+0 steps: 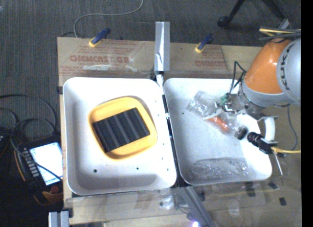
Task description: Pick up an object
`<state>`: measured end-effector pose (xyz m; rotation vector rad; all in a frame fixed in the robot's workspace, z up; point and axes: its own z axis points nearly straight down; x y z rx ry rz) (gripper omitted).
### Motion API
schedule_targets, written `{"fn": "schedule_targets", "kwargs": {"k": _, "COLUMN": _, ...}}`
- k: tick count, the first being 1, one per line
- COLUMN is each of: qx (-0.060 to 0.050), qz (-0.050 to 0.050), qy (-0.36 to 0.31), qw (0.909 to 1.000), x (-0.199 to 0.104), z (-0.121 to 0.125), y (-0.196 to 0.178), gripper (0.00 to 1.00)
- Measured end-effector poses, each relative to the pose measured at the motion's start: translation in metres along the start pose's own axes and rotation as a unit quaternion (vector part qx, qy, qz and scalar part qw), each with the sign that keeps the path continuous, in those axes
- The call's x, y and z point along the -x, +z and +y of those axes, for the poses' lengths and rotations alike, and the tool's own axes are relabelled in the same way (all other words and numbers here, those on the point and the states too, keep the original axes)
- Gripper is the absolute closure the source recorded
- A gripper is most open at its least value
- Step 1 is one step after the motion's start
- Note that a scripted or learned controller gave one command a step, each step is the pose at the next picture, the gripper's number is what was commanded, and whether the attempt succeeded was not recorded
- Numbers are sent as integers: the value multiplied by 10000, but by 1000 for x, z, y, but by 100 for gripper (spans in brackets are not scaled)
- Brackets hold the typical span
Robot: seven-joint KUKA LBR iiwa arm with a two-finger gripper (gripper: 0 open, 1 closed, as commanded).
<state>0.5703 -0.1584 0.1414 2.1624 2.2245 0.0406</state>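
While the arm [274, 74] leans over the right bin [186, 167], its gripper [229, 118] sits low among clear wrap [200, 102] and what may be an orange item [218, 122]. A clear bag [218, 168] lies near the front wall. Left bin [78, 172] holds a yellow tray [123, 125].

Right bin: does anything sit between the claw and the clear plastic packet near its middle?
Nothing visible does. The claw hangs in the right bin beside the crumpled clear packet, with an orange-tinted item just below it, not between them.
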Motion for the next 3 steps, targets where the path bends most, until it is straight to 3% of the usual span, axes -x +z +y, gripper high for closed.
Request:
{"fn": "schedule_targets", "kwargs": {"k": 1, "qx": -131, "qz": 24, "qy": -687, "qw": 9975, "x": 20, "z": 6, "y": 46, "gripper": 0}}
{"fn": "schedule_targets", "kwargs": {"k": 2, "qx": -127, "qz": 38, "qy": -686, "qw": 9976, "x": 19, "z": 7, "y": 37, "gripper": 100}}
{"fn": "schedule_targets", "kwargs": {"k": 3, "qx": -235, "qz": 52, "qy": -443, "qw": 9987, "x": -5, "z": 50, "y": -46, "gripper": 100}}
